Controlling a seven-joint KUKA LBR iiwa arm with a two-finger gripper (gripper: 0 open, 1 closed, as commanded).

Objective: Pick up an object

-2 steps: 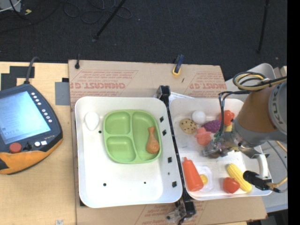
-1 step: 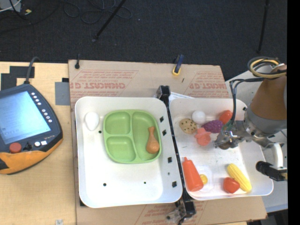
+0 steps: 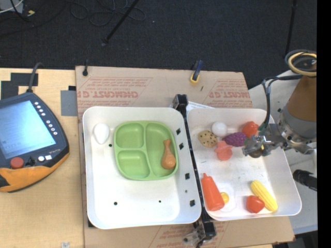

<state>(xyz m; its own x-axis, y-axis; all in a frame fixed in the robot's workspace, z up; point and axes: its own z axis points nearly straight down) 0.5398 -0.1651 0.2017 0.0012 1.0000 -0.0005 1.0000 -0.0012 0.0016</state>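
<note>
target: purple grapes (image 3: 235, 138) lying in right bin (image 3: 289, 177), near its far wall | claw (image 3: 253, 149) hovering just beside them, grip state unclear, cannot tell | neighbours: pink toy (image 3: 224, 151), red pepper (image 3: 250, 128) crowding | advice: centring over grapes before descending, avoiding the neighbours

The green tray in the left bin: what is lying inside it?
Inside the green tray, a brown drumstick toy lies in the right compartment. The two left compartments show bare green plastic. What is under the tray is covered and cannot be seen.
</note>
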